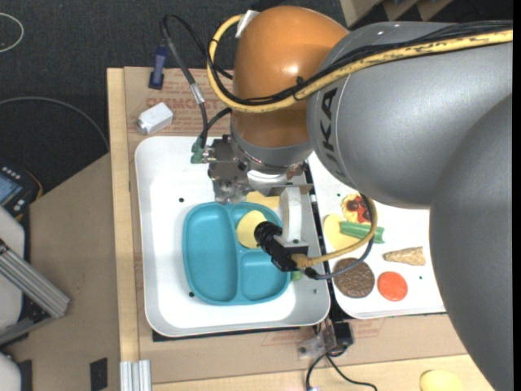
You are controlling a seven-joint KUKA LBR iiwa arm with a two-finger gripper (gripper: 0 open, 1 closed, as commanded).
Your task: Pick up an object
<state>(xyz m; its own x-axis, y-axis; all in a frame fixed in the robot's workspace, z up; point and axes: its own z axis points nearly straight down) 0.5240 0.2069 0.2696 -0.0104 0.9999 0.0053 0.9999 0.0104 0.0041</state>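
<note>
gripper (259, 187) low over left white bin (163, 243), frame centre | fingers hidden by wrist, grip state cannot tell | blue two-compartment plastic tray (216, 255) just below-left, round yellow piece (248, 229) at its upper-right edge

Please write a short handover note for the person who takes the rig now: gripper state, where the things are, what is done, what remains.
Gripper: low in the left bin, over the blue divided tray; nothing seen held.
A yellow object lies at the tray's right edge, beside the gripper.
Right bin: orange disc, brown round piece, green piece, tan wedge.
Done: arm is at the left bin. Left: grasp and lift an object.
</note>
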